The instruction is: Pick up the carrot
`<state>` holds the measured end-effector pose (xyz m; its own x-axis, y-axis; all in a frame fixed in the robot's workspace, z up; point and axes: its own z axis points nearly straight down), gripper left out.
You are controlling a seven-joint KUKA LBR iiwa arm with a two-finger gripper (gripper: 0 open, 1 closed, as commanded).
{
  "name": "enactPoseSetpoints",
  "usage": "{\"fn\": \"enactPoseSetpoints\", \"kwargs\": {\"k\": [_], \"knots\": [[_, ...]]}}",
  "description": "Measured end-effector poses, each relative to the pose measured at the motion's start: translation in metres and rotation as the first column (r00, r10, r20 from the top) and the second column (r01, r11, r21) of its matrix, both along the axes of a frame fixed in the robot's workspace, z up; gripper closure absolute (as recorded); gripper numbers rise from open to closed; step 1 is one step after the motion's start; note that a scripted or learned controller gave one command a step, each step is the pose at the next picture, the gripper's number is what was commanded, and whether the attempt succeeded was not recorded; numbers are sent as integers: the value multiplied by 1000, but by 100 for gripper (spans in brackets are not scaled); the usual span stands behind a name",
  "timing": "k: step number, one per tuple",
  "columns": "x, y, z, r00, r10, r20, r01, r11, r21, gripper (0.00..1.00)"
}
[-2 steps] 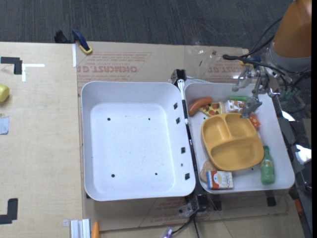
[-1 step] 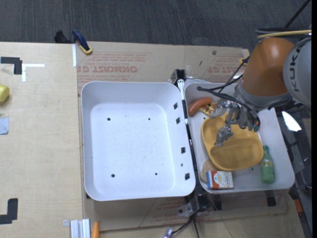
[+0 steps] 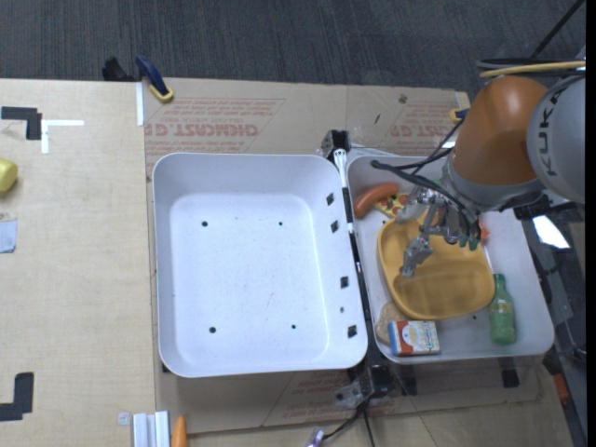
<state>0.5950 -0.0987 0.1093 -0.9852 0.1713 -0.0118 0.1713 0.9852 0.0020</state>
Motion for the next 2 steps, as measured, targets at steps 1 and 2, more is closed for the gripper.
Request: {"fn": "enactPoseSetpoints", "kwargs": {"k": [1, 2], "knots": [[4, 0, 0, 998, -60, 2, 60, 998, 2, 0], [3, 3, 0, 976, -216, 12, 216, 976, 5, 0]]}}
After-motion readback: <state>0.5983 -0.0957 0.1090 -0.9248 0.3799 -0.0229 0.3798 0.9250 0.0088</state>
